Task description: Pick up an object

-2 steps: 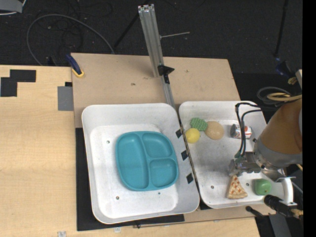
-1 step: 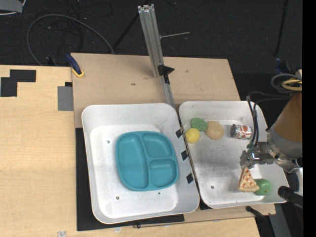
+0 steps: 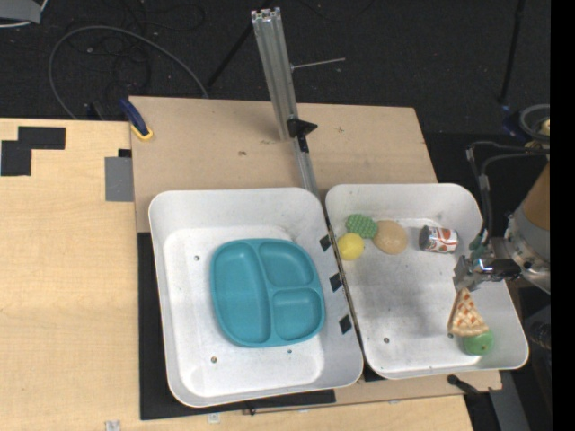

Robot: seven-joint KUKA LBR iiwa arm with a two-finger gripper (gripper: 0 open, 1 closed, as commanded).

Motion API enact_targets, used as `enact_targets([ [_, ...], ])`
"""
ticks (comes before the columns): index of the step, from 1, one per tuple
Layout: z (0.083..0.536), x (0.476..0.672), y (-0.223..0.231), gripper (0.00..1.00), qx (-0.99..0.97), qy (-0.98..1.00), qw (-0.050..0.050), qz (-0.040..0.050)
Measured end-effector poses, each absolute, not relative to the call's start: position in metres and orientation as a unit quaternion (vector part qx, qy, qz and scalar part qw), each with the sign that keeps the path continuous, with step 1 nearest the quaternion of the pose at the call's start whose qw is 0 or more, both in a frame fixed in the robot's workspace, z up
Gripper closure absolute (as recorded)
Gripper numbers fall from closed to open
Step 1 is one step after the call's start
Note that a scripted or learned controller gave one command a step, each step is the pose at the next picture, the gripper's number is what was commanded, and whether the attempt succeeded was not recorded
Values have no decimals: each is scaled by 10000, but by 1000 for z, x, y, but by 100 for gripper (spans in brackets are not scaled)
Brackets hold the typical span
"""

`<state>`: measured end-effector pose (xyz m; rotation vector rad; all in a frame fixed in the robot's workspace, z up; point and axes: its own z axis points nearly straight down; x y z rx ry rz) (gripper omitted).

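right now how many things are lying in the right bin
6: green piece, yellow ball and tan ball at the far left, can far right, pizza slice and green ball near right. The hand may hide more.

From my screen I see the bench (image 3: pixel 54 268), its light wood top running off to the left, with a browner board (image 3: pixel 359 146) laid over the far part. Two shallow white bins sit side by side on it, touching along their inner edges: the left bin (image 3: pixel 180 330) and the right bin (image 3: pixel 404 348). A slim metal post (image 3: pixel 274 70) stands up from the board behind them. A blue-and-yellow clamp (image 3: pixel 137 122) sits at the board's far left corner.
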<state>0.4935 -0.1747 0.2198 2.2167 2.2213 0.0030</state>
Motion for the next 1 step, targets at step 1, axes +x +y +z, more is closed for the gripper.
enact_targets([
  [1,239,494,-175,100,7065,7077,3,1],
])
